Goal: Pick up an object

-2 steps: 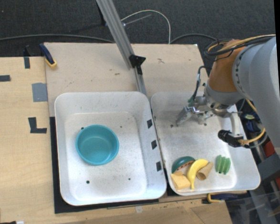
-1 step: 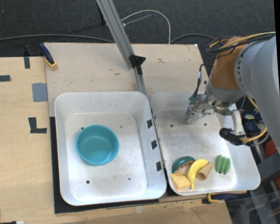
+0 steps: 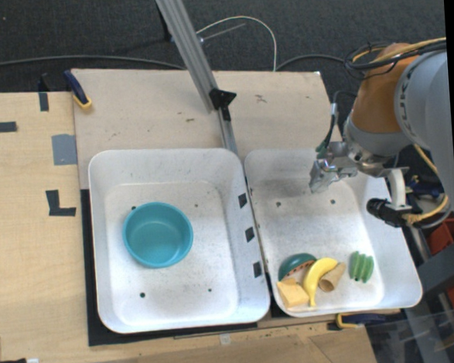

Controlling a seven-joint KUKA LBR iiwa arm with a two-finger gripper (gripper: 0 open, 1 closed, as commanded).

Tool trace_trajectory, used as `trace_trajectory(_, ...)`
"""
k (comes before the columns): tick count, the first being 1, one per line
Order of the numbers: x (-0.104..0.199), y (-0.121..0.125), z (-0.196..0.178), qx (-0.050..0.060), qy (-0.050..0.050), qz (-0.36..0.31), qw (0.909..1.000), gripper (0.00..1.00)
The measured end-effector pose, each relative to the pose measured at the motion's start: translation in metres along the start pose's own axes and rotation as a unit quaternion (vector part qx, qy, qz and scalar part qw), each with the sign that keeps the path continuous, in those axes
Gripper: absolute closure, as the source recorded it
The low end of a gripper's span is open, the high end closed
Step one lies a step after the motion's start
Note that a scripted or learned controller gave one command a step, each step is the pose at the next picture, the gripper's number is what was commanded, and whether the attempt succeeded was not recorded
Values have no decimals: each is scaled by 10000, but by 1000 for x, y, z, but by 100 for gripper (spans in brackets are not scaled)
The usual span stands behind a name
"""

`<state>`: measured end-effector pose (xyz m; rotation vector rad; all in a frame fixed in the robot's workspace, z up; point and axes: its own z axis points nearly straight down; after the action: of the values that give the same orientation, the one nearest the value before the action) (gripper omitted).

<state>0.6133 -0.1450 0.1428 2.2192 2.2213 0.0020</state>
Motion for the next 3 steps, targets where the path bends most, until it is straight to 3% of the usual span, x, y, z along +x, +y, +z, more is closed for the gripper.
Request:
trace_trajectory(1,-3,4,-63,-11,-5,1,10000,100)
trace_trajectory(2,-3,4,-66,13,4,0,10000,100)
trace_trajectory(3,41,13,-66,13,8,-23,10000,100)
